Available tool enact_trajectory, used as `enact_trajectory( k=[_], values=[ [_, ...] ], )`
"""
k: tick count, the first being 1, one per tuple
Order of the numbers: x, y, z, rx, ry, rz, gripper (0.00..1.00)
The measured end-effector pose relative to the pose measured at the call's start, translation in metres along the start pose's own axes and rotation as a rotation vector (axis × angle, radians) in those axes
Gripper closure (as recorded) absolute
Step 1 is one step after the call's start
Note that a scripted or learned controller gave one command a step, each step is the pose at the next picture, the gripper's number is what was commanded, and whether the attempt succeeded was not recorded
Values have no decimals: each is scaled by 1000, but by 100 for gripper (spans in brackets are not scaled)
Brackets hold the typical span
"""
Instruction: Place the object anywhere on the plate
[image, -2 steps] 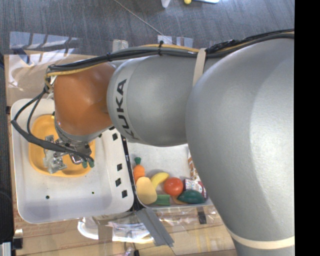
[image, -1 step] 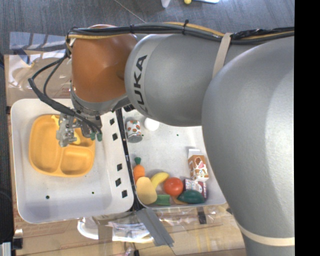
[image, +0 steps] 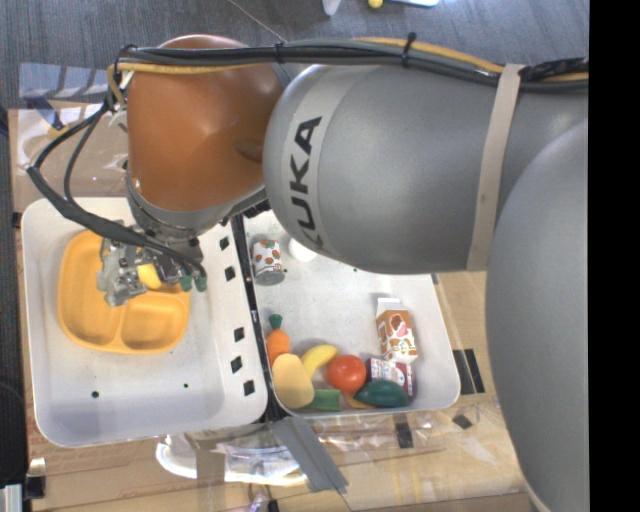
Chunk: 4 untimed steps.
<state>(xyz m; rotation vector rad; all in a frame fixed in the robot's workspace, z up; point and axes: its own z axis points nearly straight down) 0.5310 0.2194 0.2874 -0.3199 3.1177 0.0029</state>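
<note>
A yellow divided plate (image: 90, 320) lies in the left white bin (image: 60, 410). My gripper (image: 135, 275) hangs right over the plate's upper middle, under the orange wrist band. A small bright yellow object (image: 149, 273) shows inside the gripper's metal parts, just above the plate. I cannot make out whether it is gripped or resting on the plate. The arm's body hides the top of both bins.
The right bin (image: 440, 385) holds a small can (image: 267, 259), a carrot (image: 277, 341), a banana (image: 318, 357), a tomato (image: 346, 373), a green pepper (image: 380, 394), a pale yellow piece (image: 291, 378) and a carton (image: 397, 335). A ridge (image: 238, 330) divides the bins.
</note>
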Motion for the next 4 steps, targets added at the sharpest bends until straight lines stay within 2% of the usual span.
enact_trajectory(
  k=[1, 2, 3, 4],
  values=[
    [0, 0, 2, 1, 3, 1, 0],
    [-28, -60, -80, 3, -1, 30, 0],
    [-29, -59, -89, 3, -1, 24, 100],
    [-71, -16, 29, 1, 18, -148, 100]
  ],
)
